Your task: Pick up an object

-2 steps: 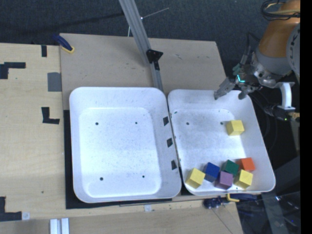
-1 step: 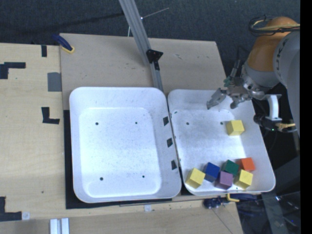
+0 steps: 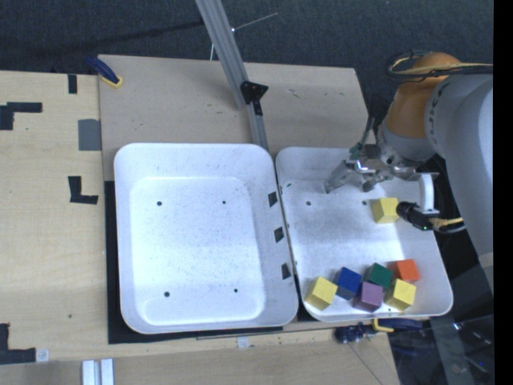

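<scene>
A pale wooden bench point(image 3: 48, 239) is carrying two shallow white bins side by side, and I am working over the right bin point(image 3: 321, 239) with the arm point(image 3: 457, 127) reaching in from the right. The gripper point(image 3: 353, 175) is hanging over the far end of that bin; I am reading its fingers as spread apart with nothing between them, though the view is coarse.

The nearest candidate is a yellow cube point(image 3: 385, 210), lying just beside the gripper, toward the near side and slightly outboard, apart from the fingers. A cluster is sitting well beyond it at the near end: a second yellow cube point(image 3: 322, 292), a blue cube point(image 3: 349, 281), a purple cube point(image 3: 371, 294), a green cube point(image 3: 379, 276), an orange cube point(image 3: 407, 270) and a third yellow cube point(image 3: 402, 294), most of them touching.

I am judging the lone cube to be light, rigid and non-fragile, with smooth, possibly slippery faces. I am planning to close squarely on two opposite flat faces, not across corners.
</scene>
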Robot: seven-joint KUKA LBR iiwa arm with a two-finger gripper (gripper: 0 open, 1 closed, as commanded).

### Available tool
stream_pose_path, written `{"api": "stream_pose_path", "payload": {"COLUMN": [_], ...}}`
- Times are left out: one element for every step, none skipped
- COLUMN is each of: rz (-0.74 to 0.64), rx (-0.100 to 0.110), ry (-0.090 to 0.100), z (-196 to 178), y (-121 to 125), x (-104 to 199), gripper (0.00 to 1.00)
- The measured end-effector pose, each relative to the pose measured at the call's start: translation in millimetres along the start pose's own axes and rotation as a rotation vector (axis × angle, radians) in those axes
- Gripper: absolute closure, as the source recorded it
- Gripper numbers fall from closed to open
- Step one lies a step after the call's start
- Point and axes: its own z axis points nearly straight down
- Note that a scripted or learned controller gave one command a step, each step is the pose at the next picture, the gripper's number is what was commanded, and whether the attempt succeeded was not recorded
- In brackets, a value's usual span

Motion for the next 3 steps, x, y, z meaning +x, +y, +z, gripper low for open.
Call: {"api": "stream_pose_path", "payload": {"rz": [0.001, 0.000, 0.003], "rx": [-0.005, -0.006, -0.011], "ry": [-0.002, -0.003, -0.001], "z": [0, -10, -53], "y": [0, 0, -3], "x": [0, 1, 2], "gripper": [0.00, 1.00, 1.00]}}
